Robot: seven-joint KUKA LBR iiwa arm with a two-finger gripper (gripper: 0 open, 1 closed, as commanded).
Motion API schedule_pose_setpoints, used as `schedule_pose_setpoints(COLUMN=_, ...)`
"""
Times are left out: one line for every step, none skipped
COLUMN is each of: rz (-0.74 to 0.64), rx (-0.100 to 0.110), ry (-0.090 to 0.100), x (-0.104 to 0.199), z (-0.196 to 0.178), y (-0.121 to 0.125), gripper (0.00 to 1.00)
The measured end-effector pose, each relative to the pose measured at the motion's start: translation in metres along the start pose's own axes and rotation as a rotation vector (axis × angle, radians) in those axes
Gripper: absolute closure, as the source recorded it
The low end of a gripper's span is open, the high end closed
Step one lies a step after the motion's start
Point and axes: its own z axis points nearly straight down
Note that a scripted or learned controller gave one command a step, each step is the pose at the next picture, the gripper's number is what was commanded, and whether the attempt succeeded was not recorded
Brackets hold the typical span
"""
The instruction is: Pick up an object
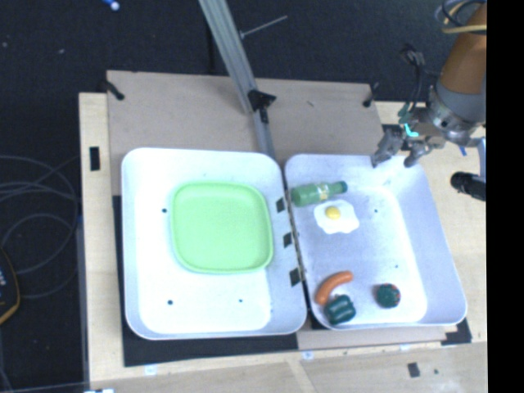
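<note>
The right bin (434,244) holds a green bottle (318,191) lying on its side near the back left, a fried egg (335,217) just in front of it, an orange sausage (333,285), a dark green pepper (340,309) and a round green and red piece (388,295) near the front. My gripper (399,152) hangs over the back right corner of this bin, well right of the bottle and above the bin floor. Its two fingers (383,154) stand apart with nothing between them.
The left bin (147,301) carries a light green square plate (221,226). A grey metal pole (233,47) slants from the top down to the gap between the bins. The arm with its orange band (465,64) comes in from the upper right.
</note>
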Motion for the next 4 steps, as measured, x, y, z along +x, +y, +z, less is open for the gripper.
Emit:
schedule_pose_setpoints(rz=0.000, rx=0.000, ry=0.000, x=0.000, z=0.000, y=0.000, gripper=0.00)
schedule_pose_setpoints(rz=0.000, rx=0.004, ry=0.000, x=0.002, z=0.042, y=-0.002, gripper=0.00)
schedule_pose_setpoints(rz=0.000, rx=0.005, ry=0.000, x=-0.008, z=0.097, y=0.001, gripper=0.00)
schedule_pose_setpoints(rz=-0.001, rx=0.002, ry=0.000, x=-0.008, z=0.123, y=0.001, gripper=0.00)
